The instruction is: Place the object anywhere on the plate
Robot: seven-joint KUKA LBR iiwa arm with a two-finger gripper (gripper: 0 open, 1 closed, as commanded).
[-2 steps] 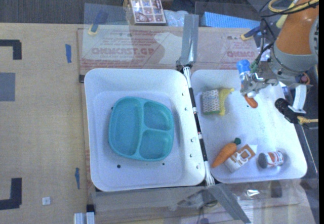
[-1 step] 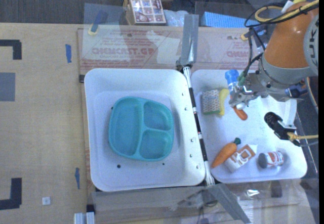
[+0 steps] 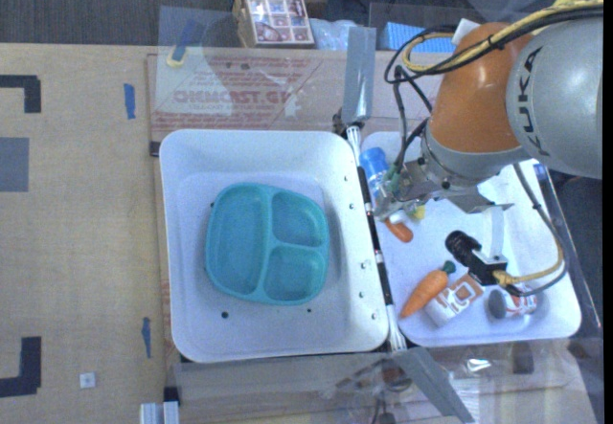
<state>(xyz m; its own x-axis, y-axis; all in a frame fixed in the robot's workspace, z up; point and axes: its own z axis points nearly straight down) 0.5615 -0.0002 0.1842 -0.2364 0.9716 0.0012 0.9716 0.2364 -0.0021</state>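
Grey arm [image 3: 517, 97] overhangs right bin [image 3: 533, 221]; teal plate [image 3: 268, 245] occupies left bin [image 3: 192, 164].

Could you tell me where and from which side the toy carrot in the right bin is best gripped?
I'd grip the carrot across its thicker orange middle, coming down from above. It lies flat and diagonal, leaves up-right, so close across its narrow width; a white box crowds its leafy end.

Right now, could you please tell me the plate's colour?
The plate is teal, in the camera view.
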